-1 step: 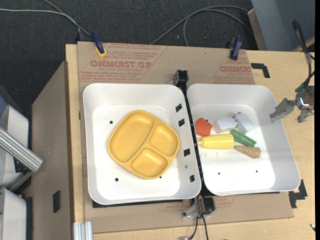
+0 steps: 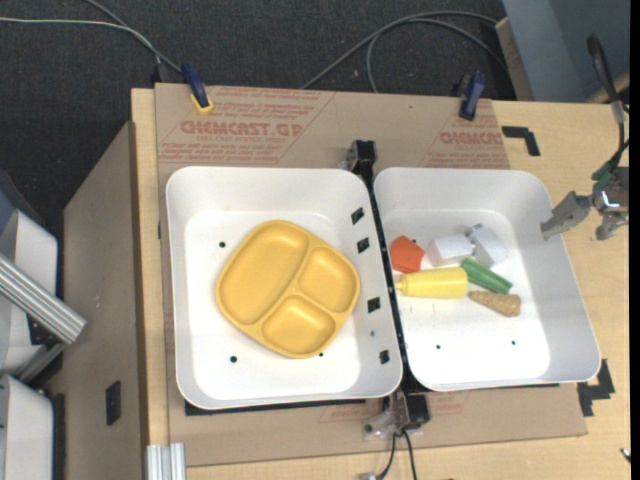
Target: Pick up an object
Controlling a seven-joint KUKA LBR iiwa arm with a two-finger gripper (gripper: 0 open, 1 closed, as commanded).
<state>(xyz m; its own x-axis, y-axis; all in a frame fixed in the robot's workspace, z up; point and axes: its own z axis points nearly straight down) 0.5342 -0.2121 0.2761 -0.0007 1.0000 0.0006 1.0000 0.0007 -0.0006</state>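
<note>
Yellow corn cob (image 2: 433, 285) lying left-right, right bin (image 2: 560, 353)

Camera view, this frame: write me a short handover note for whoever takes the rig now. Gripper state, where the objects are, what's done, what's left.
Gripper: at the right bin's outer rim, above the bench, holding nothing; finger state not readable.
Objects: clustered in the right bin: orange piece, yellow piece, green piece, tan piece, white block, grey block.
Left bin: holds the yellow divided tray.
Done: nothing picked.
Left: reach in, grasp one object, lift.
</note>
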